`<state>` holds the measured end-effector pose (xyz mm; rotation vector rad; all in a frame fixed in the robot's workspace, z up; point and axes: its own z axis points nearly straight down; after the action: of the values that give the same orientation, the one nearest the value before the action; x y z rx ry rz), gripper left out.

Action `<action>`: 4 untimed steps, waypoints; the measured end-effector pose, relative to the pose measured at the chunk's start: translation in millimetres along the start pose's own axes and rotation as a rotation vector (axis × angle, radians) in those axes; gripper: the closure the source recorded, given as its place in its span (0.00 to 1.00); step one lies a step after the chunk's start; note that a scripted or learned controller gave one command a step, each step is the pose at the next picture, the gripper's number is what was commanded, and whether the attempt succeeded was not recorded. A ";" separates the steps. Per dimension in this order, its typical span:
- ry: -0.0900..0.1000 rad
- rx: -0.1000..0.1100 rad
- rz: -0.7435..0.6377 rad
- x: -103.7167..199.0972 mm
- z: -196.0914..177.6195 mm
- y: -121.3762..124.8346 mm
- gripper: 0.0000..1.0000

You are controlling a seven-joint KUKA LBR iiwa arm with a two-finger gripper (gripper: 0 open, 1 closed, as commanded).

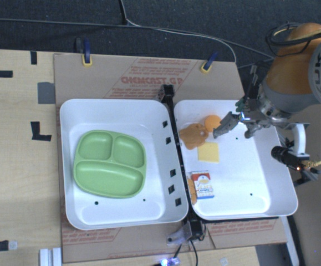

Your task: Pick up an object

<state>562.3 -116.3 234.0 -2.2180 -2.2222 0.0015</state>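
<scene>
White right bin (260, 195): orange ball (212, 121), brown piece (193, 135), yellow slice (208, 152), small carton (202, 185). Gripper (233, 123) beside ball, apparently open, holding nothing. Green divided plate (110, 163) in left bin (82, 107). Cardboard (143, 79) underneath.

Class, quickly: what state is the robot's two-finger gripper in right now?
Two-finger gripper: open, holding nothing, above the right white bin beside the small orange ball.

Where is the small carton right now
The small carton lies in the right bin, near its lower left corner, just below the yellow cheese slice.
</scene>
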 end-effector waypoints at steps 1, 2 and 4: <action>0.000 0.005 0.002 -2.4 62.6 -6.5 0.00; 0.000 0.005 0.001 -3.0 125.0 -10.5 0.00; -0.004 -0.005 0.001 -3.3 137.9 -9.5 1.00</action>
<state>552.6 -119.5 96.1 -2.2234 -2.2257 0.0005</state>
